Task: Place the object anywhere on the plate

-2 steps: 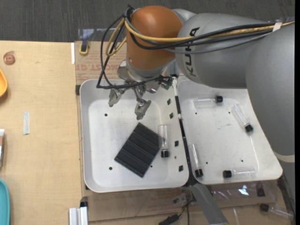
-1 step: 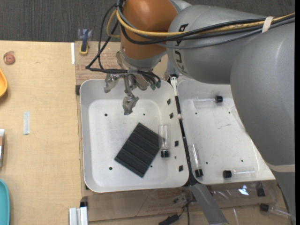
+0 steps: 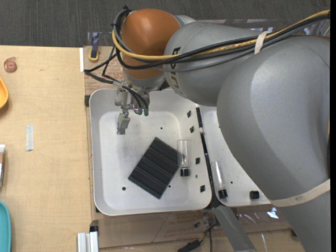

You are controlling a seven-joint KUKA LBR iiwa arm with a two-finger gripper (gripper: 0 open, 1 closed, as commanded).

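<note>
Gripper hangs over the far-left part of the left bin, under the orange band of the arm. From this slant I can't tell how the pincer stands, wide or narrow. Nothing is visible between its tips.

The black ribbed block lies flat on the bin floor, turned diagonally, near-right of the gripper and clearly apart from it. No contact between the two.

A small clear tube with a black cap lies just beside the block's right edge; can't tell if they touch.

The right bin is mostly covered by the arm's grey body; only its near-left strip shows. Wooden bench top sits left of the bins, with an orange edge and a teal edge at the frame's left border.
</note>
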